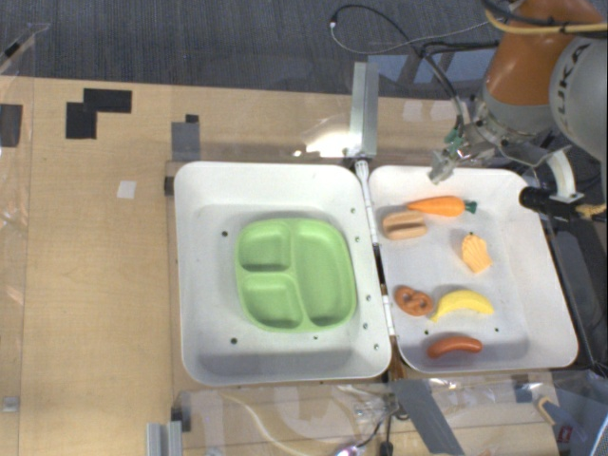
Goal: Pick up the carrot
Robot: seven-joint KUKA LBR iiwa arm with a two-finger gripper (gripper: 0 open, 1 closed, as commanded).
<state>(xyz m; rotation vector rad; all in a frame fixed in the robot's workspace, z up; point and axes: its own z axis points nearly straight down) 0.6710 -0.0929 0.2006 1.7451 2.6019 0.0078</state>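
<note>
Wooden table (85, 283) carries two white bins side by side. Nearest in the right bin (546, 283) lie a sausage (454, 347), a banana (464, 304) and a pretzel (412, 299); the left bin (204, 207) holds a green divided plate (294, 274). Farther back lies the carrot (439, 207), its long axis running left-right, leafy end pointing right, beside a hot dog bun (404, 224). Just beyond it hovers the claw (446, 164), above the bin's far rim.

wooden bench (85, 283), two white bins (204, 350) (side by side) on it
</note>
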